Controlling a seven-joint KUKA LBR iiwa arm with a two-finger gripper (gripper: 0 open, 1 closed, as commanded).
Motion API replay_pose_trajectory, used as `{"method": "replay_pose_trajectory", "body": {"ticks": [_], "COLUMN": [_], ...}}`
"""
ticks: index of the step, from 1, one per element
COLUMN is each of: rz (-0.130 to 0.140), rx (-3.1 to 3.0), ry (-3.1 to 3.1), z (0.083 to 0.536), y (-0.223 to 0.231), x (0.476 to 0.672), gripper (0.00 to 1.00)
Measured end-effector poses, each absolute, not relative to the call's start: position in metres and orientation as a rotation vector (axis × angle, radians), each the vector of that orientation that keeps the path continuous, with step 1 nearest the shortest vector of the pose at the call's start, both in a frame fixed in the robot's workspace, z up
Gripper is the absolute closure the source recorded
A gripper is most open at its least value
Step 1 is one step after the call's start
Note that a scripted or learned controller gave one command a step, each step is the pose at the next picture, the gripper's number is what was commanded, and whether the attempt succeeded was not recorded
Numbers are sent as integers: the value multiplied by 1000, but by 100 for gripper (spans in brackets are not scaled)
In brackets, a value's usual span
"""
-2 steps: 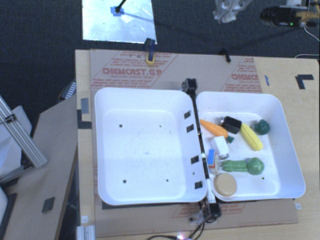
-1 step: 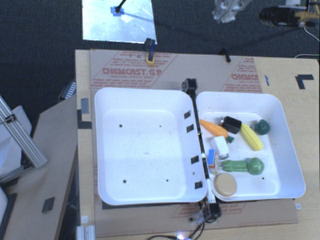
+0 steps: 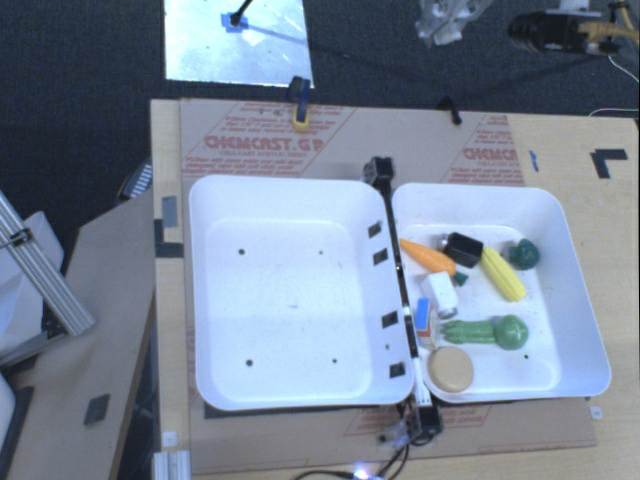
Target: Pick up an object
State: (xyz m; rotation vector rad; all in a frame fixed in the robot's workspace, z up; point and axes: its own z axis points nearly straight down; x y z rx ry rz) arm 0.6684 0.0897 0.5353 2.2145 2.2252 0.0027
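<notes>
Gripper [image 3: 445,13] high beyond the far edge of the bench.
I cannot tell its state; carrot [image 3: 428,256], corn [image 3: 503,273] lie in right bin [image 3: 575,258].

The two bins [image 3: 290,193] look like smooth, slightly glossy white plastic. The tabletop [image 3: 560,153] is matt pale wood. At twelve o'clock, a shiny metal sheet [image 3: 240,53] lies on dark rough carpet [image 3: 70,88].

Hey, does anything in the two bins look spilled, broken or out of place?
Nothing stands out. The toys lie loose but whole in the right bin: carrot, black block, corn cob, round tan piece and a few others. None hangs over the rim or has spilled onto the bench.
</notes>
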Motion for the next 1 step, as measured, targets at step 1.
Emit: {"method": "replay_pose_trajectory", "body": {"ticks": [1], "rz": [4], "rx": [2215], "ry": [2224], "z": [535], "y": [104], "x": [668], "gripper": [100]}}
